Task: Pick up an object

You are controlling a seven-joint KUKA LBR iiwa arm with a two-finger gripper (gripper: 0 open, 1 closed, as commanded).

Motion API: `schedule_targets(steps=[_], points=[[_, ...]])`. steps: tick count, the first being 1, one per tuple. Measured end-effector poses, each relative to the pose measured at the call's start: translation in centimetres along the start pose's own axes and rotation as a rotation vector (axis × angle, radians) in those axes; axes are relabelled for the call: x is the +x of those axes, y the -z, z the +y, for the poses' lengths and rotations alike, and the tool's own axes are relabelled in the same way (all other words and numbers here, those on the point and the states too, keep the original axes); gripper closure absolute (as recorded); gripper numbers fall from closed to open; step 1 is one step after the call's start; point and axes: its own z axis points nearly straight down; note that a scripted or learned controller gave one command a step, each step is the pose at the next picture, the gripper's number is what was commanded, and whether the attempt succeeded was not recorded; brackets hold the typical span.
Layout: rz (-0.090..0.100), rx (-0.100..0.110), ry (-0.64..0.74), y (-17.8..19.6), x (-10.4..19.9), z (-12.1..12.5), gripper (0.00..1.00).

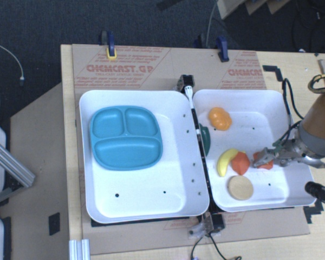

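Observation:
The right bin [260, 104] holds an orange fruit [219, 118], a yellow banana [225, 162], a red rounded piece [240, 163], a tan round disc [241, 188] and a dark green item [205, 138] against its left wall. My gripper [264, 158] reaches in from the right and sits low in this bin, just right of the red piece. A small red bit [266, 166] shows directly under the gripper tip; whether it is held I cannot tell.
The left bin [179, 199] carries a blue divided plate [127, 137]. The grey and orange arm [314, 131] crosses the right bin's right wall. A black cable [286, 99] runs along that side. Clamps stand at the bench's back edge.

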Motion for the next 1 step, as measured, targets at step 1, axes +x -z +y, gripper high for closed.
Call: schedule_targets(steps=[1], points=[[-0.002, -0.004, 0.0, 1.14, -0.04, 0.07, 1.0]])
